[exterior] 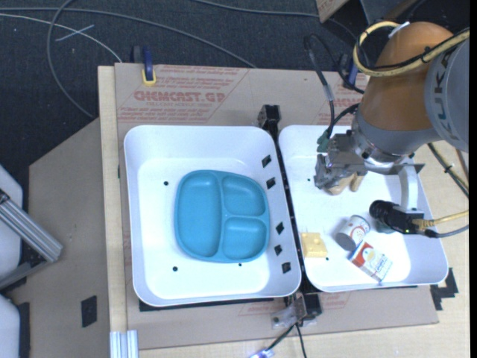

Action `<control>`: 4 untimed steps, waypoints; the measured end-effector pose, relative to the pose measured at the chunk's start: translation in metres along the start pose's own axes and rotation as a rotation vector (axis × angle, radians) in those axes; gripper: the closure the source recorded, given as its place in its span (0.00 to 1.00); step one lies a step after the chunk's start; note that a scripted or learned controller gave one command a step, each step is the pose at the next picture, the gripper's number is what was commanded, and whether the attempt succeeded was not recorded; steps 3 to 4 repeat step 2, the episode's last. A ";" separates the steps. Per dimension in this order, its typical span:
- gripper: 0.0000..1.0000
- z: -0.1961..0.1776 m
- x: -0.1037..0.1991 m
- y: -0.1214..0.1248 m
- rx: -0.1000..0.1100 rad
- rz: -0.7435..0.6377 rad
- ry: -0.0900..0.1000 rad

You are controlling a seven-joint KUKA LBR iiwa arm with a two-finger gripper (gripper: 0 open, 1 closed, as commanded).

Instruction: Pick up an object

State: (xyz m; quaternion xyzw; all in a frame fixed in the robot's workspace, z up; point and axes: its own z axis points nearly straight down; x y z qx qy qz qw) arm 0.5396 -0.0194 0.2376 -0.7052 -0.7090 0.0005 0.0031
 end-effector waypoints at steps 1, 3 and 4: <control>1.00 0.016 0.054 -0.010 0.000 0.000 0.000; 1.00 0.023 0.110 -0.020 0.000 -0.001 0.000; 1.00 0.023 0.110 -0.020 0.000 -0.001 0.000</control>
